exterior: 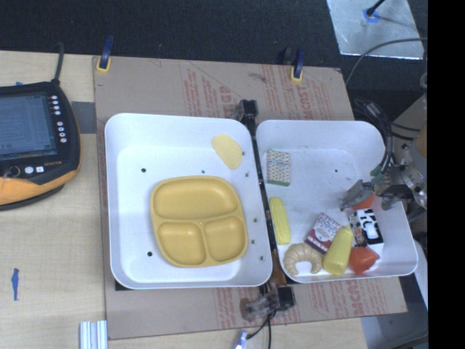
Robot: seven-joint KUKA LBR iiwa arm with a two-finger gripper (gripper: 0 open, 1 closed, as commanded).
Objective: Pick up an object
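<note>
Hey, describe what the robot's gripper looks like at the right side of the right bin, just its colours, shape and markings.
The gripper is a small cluster of dark grey metal parts with thin, angular prongs. A bit of orange-red shows within it, and a black block with white markings sits just below. It reaches over the rim of the right shallow white bin. Finer detail is too blurred to tell.

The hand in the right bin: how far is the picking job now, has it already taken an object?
Nothing looks picked yet. The hand sits low at the right bin's right side, beside the black-and-white packet; whether it grips anything I cannot tell. The corn, croissant, yellow bottle and patterned packet lie in the bin. Grasping and lifting remain.
</note>
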